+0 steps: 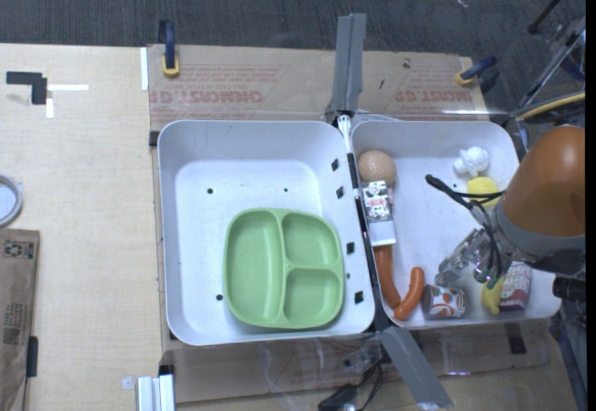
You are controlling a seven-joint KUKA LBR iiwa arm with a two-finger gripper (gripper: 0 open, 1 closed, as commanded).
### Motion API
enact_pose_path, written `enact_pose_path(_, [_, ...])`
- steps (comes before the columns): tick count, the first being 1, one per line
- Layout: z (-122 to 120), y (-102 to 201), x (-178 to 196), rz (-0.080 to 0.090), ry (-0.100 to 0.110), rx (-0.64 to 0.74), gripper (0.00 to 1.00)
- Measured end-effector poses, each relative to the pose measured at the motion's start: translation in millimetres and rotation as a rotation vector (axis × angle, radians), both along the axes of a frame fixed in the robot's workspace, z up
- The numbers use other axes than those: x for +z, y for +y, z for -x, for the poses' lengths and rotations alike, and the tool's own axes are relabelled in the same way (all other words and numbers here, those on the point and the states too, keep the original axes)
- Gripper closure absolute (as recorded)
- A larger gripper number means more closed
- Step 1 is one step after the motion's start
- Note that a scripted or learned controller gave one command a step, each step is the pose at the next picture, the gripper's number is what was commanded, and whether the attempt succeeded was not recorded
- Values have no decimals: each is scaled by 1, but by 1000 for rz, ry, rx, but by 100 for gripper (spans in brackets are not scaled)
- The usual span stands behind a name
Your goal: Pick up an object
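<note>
My gripper [463, 262] hangs low in the right bin [419, 143], just above a small round orange-and-white can [444, 303]. An orange curved sausage-like toy [399, 288] lies left of the can. A white-handled brush with a tan head [376, 187] runs along the bin's left wall. At the back right sit a white small figure [472, 159] and a yellow object [483, 186]. A small packet with red print [515, 289] and a yellow piece [491, 296] lie under the wrist.
The left bin [186, 213] holds a green three-part plate [284, 267]. A grey divider post [349, 64] stands between the bins at the back. The arm's orange band [556, 184] covers the right bin's right side. Clamps [168, 50] hold the cardboard behind.
</note>
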State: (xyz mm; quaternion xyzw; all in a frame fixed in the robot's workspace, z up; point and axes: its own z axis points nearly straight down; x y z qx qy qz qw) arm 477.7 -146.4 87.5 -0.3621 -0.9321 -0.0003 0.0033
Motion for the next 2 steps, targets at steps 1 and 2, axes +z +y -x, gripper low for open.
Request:
enact_pose_path(1, [0,30,0,6,1,-746,100])
enact_pose_path(2, [0,30,0,6,1,-745,0])
